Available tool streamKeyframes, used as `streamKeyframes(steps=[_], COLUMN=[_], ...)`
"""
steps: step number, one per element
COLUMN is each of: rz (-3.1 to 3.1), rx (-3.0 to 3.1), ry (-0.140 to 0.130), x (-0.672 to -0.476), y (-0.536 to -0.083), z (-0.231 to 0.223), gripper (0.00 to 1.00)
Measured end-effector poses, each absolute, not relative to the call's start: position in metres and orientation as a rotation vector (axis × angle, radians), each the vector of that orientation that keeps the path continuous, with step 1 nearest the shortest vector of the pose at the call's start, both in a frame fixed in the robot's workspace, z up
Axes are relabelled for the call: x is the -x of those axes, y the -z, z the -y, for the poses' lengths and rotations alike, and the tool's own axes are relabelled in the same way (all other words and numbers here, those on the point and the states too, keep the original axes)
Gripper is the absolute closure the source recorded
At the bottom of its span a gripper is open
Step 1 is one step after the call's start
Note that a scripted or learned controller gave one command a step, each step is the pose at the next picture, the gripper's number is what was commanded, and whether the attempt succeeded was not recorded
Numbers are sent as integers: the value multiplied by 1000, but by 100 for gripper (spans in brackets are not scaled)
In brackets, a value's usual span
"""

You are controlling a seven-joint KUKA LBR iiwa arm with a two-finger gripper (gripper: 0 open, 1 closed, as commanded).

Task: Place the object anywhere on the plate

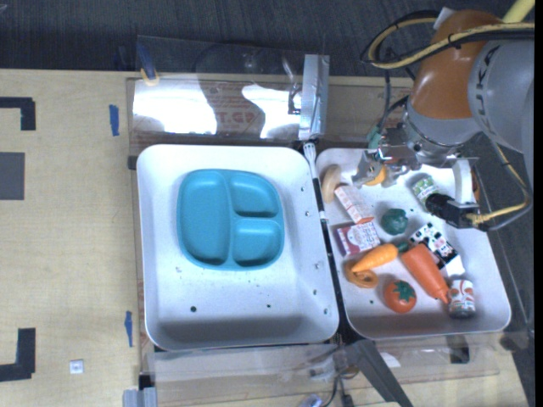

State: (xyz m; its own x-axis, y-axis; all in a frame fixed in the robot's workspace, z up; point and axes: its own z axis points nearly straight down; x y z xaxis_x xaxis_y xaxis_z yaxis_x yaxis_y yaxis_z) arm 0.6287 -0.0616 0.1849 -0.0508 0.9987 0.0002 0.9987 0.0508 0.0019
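The blue divided plate (229,217) lies in the left white bin (161,295) with nothing on it. My gripper (378,161) hangs low over the back left part of the right bin (492,312), below the orange-banded wrist (450,75). A small yellow-orange piece (375,175) sits right at the gripper's tip; whether it is held or just lying there is unclear. The gripper is well to the right of the plate, across the wall between the bins.
The right bin holds several toy foods: a large carrot (424,271), a small orange vegetable (372,263), a tomato (399,296), a green round piece (393,221), a white-and-red carton (353,203), a cow-patterned item (438,241) and a small can (462,298). Cables (399,36) loop behind the arm.
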Motion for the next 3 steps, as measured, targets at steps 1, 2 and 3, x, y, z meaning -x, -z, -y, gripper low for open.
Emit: streamKeyframes(steps=[1, 2, 3], rz=[-2276, -2417, -2444], rx=[-2164, -2001, -1971], ry=[-2, -5, -4], x=[-629, -632, -634], y=[-185, -194, -184], z=[62, -3, -70], gripper=[0, 0, 0])
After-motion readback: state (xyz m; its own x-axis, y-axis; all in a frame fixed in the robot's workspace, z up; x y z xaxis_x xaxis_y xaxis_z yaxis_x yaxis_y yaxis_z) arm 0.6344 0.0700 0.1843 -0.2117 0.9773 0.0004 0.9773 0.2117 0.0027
